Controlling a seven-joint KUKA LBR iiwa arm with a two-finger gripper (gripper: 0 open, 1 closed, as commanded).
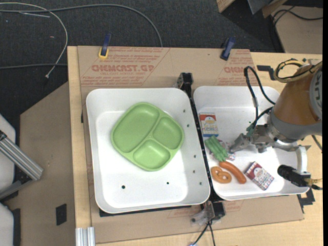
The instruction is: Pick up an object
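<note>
1. Camera view, the layout: two shallow white bins sit side by side on a cardboard-covered bench. The left bin (pixel 102 188) holds a green divided plate (pixel 147 136). The right bin (pixel 225 99) holds the small pickable things, and the arm (pixel 300 106) reaches in over it from the right.

2. The gripper (pixel 240 143) points left and down over the middle of the right bin, its tip just beside the green leafy toy (pixel 217 148). Nothing shows between its fingers. Whether they are spread or closed cannot be told from this angle.

3. Where the candidates lie: the green leafy toy is by the bin's left wall. A small carton with a red label (pixel 208 124) lies just beyond it. Nearer the front edge are an orange sausage shape (pixel 233 171), a pretzel-like ring (pixel 221 175) touching it, and a red patterned packet (pixel 260 175) to their right.

4. Doing the step well, as I judge it: the leafy toy is closest to the tip, so it is the likely target. The fingers should straddle its narrow width and come straight down. The bin wall close on its left leaves little room for a finger on that side.

5. Materials and shapes: the bins look like smooth, hard plastic with rounded corners. The plate is matte, with three rounded compartments. The toy food appears moulded and glossy, so likely slippery. The carton and packet are flat and offer little height to pinch.
</note>
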